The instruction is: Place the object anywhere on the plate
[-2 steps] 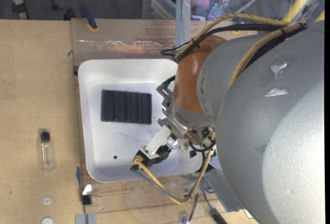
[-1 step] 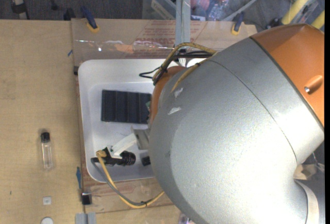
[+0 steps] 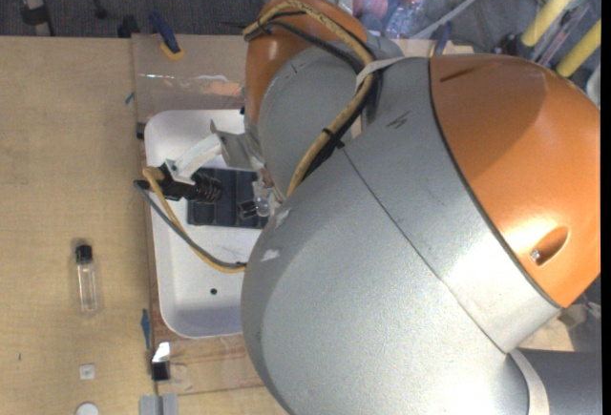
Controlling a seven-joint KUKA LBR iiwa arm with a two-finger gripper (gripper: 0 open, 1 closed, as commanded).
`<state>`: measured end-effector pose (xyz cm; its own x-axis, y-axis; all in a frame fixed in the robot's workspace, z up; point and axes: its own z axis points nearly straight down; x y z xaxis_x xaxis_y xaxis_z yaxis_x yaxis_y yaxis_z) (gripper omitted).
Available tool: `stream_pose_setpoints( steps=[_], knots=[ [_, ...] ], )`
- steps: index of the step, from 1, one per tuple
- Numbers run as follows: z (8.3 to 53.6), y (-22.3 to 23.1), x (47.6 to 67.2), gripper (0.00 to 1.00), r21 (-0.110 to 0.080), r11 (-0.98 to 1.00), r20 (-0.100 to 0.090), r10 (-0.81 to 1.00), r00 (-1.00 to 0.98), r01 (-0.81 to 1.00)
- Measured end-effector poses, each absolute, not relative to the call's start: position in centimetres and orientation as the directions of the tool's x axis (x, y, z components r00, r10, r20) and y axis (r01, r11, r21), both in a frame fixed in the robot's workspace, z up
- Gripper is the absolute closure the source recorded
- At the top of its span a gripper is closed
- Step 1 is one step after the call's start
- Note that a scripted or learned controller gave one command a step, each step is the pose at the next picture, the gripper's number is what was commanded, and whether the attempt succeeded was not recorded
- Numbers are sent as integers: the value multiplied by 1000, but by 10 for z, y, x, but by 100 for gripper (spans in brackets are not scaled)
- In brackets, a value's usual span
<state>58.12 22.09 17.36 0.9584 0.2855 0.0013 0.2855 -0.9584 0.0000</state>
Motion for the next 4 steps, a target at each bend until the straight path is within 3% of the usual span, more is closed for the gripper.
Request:
stream_pose_setpoints(
  steps=[1, 2, 3, 4],
  knots=[
    [142, 215, 481, 100, -3, -744, -5, 668, 744, 668],
    [148, 146, 478, 100, -5, -531, -4, 847, 531, 847],
    [113, 225, 478, 100, -6, -168, -2, 986, 168, 986],
    [125, 178, 480, 100, -4, 306, 1, 952, -306, 952]
  ],
)
